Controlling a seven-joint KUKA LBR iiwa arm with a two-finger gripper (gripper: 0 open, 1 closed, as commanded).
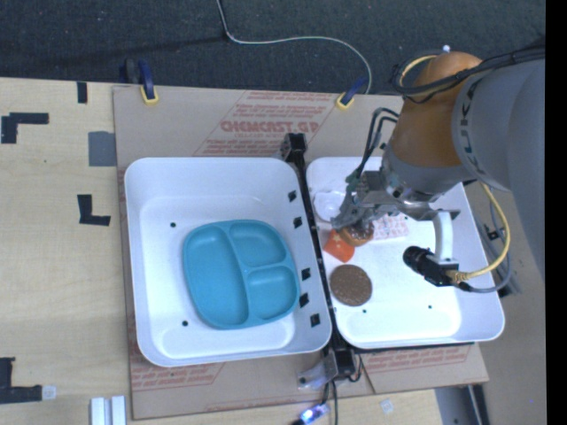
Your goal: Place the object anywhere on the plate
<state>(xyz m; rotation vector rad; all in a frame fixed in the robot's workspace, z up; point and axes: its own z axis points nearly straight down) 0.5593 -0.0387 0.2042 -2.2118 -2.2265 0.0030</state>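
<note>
A blue plate (239, 271) with three compartments lies in the left bin (151, 202). In the right bin (469, 321), near its left wall, sits a small orange object (338, 247). My gripper (357, 228) hangs directly over its upper right edge, close to or touching it. Whether anything sits between the fingers is hidden by the gripper body. A round brown disc (351, 284) lies just below the orange object.
A pink-and-white patterned item (390, 229) lies under the wrist in the right bin, and a clear crumpled piece (326, 204) sits at that bin's upper left. A black divider (306, 228) runs between the bins. A black cable fitting (427, 266) hangs off the arm.
</note>
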